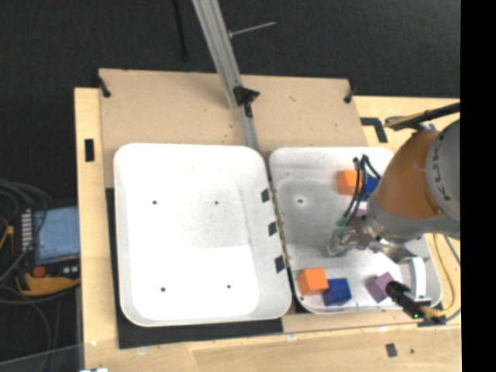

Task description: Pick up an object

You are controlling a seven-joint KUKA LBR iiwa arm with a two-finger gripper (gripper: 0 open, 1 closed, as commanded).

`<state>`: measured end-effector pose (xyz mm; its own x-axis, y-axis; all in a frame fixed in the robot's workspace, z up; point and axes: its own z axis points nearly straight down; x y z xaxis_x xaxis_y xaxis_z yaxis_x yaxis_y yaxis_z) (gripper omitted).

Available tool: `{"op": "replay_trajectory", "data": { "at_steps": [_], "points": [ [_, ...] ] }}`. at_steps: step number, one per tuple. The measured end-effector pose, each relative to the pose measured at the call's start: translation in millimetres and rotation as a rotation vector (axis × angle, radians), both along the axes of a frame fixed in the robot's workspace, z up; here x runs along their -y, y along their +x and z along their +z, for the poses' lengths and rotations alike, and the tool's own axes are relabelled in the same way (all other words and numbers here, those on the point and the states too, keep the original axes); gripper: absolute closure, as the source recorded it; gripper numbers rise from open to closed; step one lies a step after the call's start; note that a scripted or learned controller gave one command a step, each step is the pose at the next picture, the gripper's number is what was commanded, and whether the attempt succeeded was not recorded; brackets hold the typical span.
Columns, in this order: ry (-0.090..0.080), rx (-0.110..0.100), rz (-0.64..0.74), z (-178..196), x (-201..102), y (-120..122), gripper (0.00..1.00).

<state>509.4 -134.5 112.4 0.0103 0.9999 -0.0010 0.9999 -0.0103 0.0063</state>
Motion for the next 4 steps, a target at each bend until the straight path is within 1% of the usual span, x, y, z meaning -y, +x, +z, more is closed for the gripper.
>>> {"op": "replay_trajectory", "data": {
  "at_steps": [1, 3, 4],
  "points": [
    [-0.001, 0.001, 0.014, 54.2, -8.5, -1.5, 1.00],
    [-0.002, 0.001, 0.015, 160.0, 11.7, -7.0, 1.00],
    [0.001, -0.006, 0.016, 146.0, -33.1, 2.4, 1.00]
  ]
}}
